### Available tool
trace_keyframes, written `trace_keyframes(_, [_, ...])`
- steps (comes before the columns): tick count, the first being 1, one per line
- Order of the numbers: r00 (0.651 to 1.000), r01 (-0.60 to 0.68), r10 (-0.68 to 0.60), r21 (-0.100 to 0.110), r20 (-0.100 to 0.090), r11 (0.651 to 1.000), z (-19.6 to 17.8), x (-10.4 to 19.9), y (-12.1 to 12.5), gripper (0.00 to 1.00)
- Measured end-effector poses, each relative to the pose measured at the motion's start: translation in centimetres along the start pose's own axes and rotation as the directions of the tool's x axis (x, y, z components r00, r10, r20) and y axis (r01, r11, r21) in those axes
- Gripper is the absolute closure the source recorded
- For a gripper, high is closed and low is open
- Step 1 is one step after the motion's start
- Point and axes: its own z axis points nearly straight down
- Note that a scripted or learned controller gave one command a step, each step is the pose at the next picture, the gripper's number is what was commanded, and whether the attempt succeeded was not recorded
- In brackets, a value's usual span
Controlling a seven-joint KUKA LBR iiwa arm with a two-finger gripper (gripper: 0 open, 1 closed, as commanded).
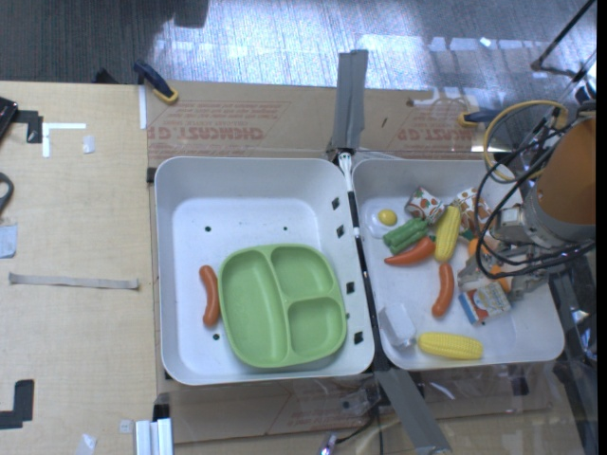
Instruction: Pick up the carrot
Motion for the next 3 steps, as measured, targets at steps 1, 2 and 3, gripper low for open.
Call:
trace_keyframes(1, [1.0, -0.004, 0.004, 0.005, 0.001, 1.0, -1.0, 0.0, -0.2, 1.0])
trace_keyframes(2, [1.0, -0.01, 0.01, -0.001, -0.004, 1.0, -7.0, -10.0, -0.9, 1.0])
trace_keyframes(3, [0.95, 0.313, -0.313, -0.004, -0.003, 0.95, -5.8, -0.9, -3.7, 1.0])
